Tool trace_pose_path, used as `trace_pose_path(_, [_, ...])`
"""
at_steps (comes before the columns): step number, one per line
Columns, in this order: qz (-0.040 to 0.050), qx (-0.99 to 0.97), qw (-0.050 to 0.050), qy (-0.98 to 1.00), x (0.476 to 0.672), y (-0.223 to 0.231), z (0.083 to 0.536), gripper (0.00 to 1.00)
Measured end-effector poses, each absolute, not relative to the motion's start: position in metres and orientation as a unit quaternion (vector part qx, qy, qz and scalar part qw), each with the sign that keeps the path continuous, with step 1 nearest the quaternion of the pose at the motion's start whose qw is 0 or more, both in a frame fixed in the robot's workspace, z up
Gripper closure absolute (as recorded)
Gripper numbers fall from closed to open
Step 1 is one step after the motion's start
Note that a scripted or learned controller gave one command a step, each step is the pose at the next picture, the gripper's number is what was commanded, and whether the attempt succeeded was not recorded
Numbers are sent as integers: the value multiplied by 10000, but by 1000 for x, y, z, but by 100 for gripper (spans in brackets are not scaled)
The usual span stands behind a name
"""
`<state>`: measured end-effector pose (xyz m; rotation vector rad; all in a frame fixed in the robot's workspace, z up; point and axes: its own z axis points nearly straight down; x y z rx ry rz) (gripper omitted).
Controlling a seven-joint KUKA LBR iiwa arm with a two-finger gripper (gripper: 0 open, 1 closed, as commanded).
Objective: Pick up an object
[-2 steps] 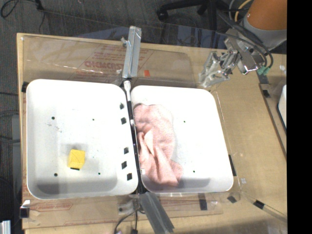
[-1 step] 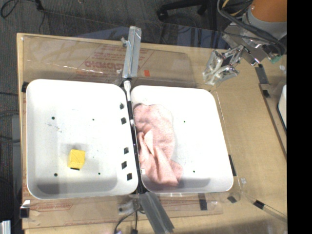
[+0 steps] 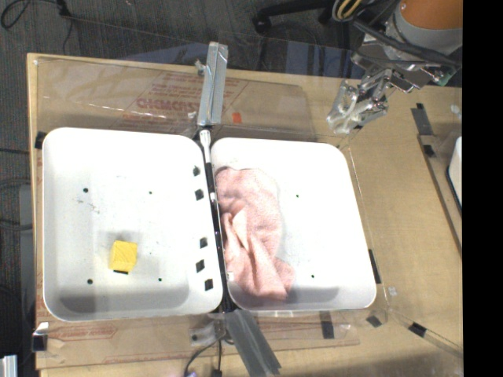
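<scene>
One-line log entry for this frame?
hand: above bench beyond right bin, holding nothing | pink cloth: right bin, left side | yellow block: left bin

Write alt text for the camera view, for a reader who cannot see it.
Seen from above, two shallow white bins sit side by side on a bench: the left bin holds a small yellow block, the right bin a crumpled pink cloth against its left wall. The arm's tool hovers over the bench beyond the right bin's far corner, holding nothing.
</scene>
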<state>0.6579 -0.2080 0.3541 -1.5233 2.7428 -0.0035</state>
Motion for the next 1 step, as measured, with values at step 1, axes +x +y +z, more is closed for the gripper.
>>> trace_pose_path(1, [21,-6306,-5,7761,657,-207,252,100])
